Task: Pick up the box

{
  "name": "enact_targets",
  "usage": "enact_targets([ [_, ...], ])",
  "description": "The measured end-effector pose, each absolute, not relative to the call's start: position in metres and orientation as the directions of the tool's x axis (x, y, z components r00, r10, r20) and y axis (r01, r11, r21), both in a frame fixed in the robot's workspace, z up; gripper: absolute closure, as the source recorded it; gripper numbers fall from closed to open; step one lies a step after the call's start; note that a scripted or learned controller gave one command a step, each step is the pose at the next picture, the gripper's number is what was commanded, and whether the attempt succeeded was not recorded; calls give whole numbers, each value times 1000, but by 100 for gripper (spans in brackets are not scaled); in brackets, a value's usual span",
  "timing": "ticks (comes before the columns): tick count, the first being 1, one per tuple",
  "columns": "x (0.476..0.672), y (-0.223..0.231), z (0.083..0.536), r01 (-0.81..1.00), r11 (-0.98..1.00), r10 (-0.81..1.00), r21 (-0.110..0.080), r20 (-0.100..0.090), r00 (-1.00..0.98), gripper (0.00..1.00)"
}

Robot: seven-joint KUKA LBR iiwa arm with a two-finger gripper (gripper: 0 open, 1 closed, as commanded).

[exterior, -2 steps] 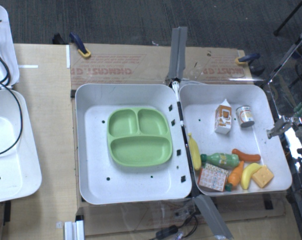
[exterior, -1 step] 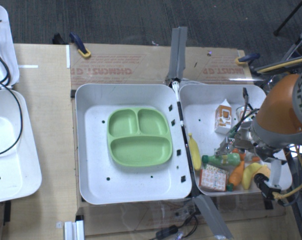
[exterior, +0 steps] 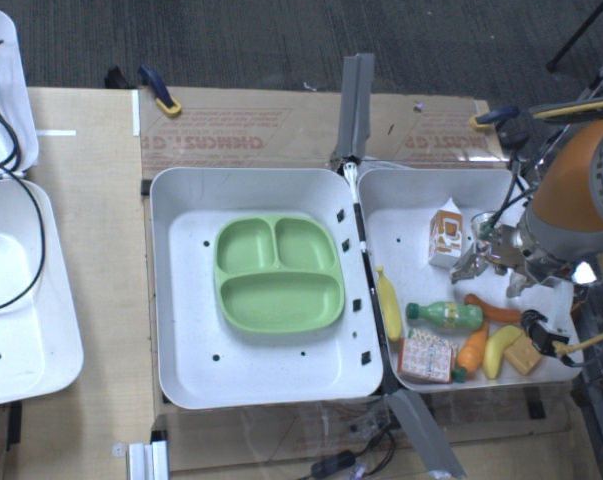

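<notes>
Two boxes lie in the right bin (exterior: 411,193). A small white and orange carton (exterior: 446,236) stands near the bin's middle. A flat box with a red and white pattern (exterior: 426,356) lies at the front edge. My gripper (exterior: 491,274) hangs just right of the carton and slightly in front of it, over the bin floor. Its fingers (exterior: 469,265) are spread open with nothing between them. The grey arm with its orange band (exterior: 579,173) comes in from the right.
Around the patterned box lie a green bottle (exterior: 446,315), a carrot (exterior: 471,350), two bananas (exterior: 389,306) (exterior: 500,351), a red chili (exterior: 493,311) and a tan block (exterior: 524,354). The left bin (exterior: 181,268) holds a green divided plate (exterior: 278,273).
</notes>
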State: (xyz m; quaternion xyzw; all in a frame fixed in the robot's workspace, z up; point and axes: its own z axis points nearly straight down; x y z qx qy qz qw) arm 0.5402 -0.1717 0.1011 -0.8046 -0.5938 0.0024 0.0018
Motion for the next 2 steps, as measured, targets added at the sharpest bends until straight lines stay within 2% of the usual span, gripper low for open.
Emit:
enact_targets([
  [1,540,-172,108,956,-293,956,-9,-3,293,100],
  [2,582,-196,148,999,-50,999,-2,-2,50,100],
])
